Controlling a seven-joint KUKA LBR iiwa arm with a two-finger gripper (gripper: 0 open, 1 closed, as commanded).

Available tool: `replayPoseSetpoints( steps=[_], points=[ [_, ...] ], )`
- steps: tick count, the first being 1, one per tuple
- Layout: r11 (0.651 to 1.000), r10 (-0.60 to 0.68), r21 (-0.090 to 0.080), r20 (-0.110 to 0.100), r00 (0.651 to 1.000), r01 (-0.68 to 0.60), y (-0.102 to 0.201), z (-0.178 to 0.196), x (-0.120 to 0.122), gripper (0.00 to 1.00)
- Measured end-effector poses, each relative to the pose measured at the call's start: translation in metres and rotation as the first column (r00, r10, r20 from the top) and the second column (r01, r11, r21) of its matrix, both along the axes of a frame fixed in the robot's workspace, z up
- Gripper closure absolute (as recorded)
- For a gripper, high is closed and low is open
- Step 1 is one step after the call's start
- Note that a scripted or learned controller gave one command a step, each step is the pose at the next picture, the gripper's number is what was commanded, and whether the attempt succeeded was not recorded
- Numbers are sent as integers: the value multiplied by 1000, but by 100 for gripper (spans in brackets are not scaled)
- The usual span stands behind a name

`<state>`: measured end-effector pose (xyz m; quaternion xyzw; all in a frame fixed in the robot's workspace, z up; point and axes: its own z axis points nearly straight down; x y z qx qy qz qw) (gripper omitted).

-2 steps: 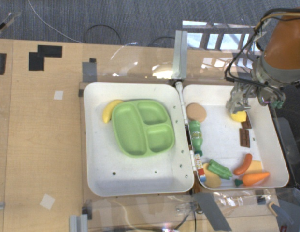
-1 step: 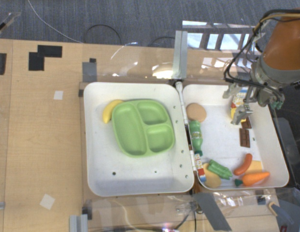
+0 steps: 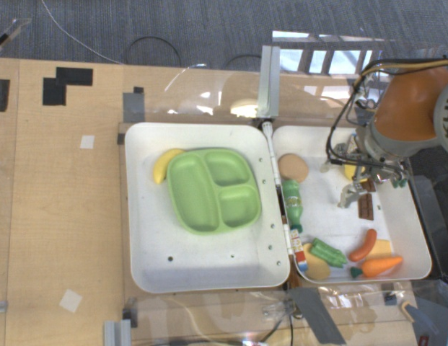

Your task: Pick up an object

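Claw [image 3: 358, 193] hangs over the right bin [image 3: 418, 236], fingers seemingly apart, wrist hiding something yellow [image 3: 350, 170].

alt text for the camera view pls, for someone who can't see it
The arm's gripper hangs over the right bin, which holds toy foods including a green bottle, a carrot and a brown bun. The left bin holds a green divided plate partly covering a banana.

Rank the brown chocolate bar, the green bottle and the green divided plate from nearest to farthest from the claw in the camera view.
1. Brown chocolate bar: right bin, just below the claw.
2. Green bottle: along the right bin's left wall.
3. Green divided plate: left bin, farthest away.
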<state>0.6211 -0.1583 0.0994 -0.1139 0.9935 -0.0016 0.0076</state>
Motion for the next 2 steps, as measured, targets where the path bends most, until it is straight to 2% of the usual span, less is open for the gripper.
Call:
replayPoseSetpoints(
  steps=[1,2],
  points=[
    [1000,-26,1,-3,1000,26,-10,-11,17,0],
    [1000,22,-2,-2,1000,-22,-48,-10,22,0]
  ],
)
